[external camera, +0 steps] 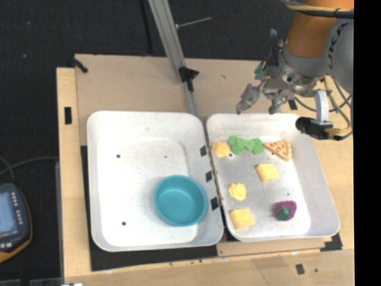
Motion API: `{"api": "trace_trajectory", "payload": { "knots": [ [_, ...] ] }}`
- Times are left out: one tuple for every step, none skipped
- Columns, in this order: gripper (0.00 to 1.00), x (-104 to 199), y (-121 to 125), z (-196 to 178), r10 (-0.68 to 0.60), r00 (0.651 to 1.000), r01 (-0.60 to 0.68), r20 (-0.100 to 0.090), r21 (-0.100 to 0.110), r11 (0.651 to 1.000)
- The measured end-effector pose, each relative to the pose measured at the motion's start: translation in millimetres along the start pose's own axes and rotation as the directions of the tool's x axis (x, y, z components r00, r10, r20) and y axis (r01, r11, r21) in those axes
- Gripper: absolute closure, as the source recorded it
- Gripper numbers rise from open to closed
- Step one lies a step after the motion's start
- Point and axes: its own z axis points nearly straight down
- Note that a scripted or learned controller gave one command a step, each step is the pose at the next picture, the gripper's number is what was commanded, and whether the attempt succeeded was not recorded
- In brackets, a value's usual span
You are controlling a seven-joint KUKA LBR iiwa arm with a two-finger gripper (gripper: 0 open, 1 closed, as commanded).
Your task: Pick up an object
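Small objects scattered in the right bin (309,159), green piece (245,145) beside a pizza-like wedge (279,149), purple item (285,210) too blurred to identify, gripper (261,105) above the bin's far rim, fingers spread apart, nothing between them, arm cut off at the top edge, blue bowl (180,200) in the left bin (113,142)

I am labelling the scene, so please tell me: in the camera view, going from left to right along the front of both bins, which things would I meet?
Blue bowl → yellow block → purple toy.
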Motion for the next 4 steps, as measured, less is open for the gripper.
{"api": "trace_trajectory", "payload": {
  "knots": [
    [0.00, 0, 0, 0, 0.000, 1.000, 0.000, 0.001, 0.000, 1.000],
    [0.00, 4, -4, 45, 0.001, 1.000, -0.001, 0.002, 0.004, 1.000],
    [0.00, -4, -10, 105, 0.004, 1.000, -0.004, 0.002, 0.007, 1.000],
    [0.00, 1, -6, 161, 0.001, 1.000, -0.001, 0.002, -0.001, 1.000]
  ]
}}
